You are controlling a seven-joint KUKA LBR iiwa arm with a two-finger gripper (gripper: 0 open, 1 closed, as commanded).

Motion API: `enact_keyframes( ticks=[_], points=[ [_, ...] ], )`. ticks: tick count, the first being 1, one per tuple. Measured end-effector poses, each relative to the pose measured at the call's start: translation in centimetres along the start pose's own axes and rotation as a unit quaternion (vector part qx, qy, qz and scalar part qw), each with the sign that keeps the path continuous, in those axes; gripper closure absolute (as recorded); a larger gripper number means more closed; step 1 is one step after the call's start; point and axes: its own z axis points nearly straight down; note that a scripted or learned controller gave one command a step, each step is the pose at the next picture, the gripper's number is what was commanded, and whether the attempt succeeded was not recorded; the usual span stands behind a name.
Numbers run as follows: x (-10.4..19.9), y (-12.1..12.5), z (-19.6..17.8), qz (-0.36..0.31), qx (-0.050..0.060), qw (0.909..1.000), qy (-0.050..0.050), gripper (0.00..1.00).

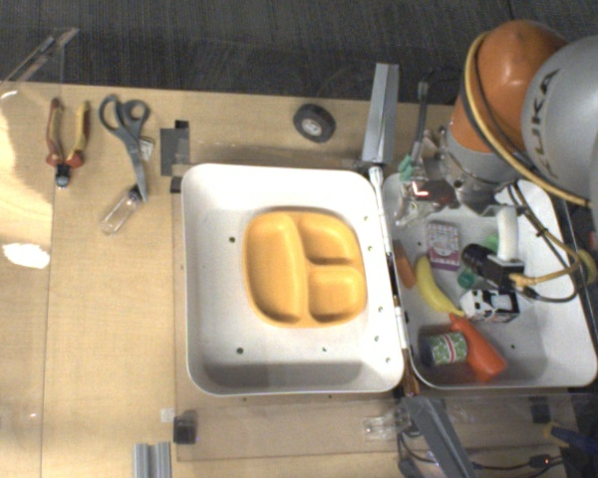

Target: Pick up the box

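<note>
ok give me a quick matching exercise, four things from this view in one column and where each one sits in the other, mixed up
Things:
1. yellow tray
2. banana
3. scissors
4. can

Places:
a. on the bench, left of both bins
b. right bin, near its front edge
c. middle of the left bin
d. right bin, along its left side

Pairs: 1-c, 2-d, 3-a, 4-b

Divided tray [305,267] in left bin [211,297]; box [443,243] in right bin [563,361].

Arm [548,88] cut off at right edge, covering right bin's [568,366] upper corner.
</note>
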Motion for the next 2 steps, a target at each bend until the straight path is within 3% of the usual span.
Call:
enact_keyframes(
  ticks=[1,2],
  points=[
    [-10.71,-3.05,4.60,-0.116,0.001,0.9932,-0.001,1.00],
    [-10.70,-3.05,4.59,-0.116,0.001,0.9932,-0.001,0.00]
  ],
)
